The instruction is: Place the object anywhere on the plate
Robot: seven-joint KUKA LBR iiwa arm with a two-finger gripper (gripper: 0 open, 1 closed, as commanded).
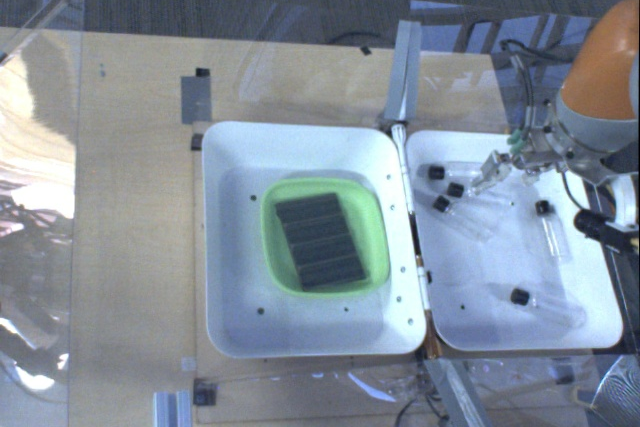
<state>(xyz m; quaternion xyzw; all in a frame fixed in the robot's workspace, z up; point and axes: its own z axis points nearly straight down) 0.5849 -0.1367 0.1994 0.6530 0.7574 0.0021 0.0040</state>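
- The gripper (497, 168) hangs low over the upper part of the right bin (590, 335), with clear vials all around it.
- Just left of it lie two black-capped vials (447, 172), and another (460, 213) sits just below them.
- To its right a vial (550, 230) lies lengthwise; farther below, one more vial (545, 305) rests near the bin's lower edge.
- Bare white floor lies directly below the gripper, between those vials.
- Well to its left, past the rims, the green plate (272, 215) carries a dark ridged block (320, 241), leaving only a narrow green margin.

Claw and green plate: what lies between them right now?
In the camera view, between the claw and green plate: two capped clear vials and the bins' adjoining rims.
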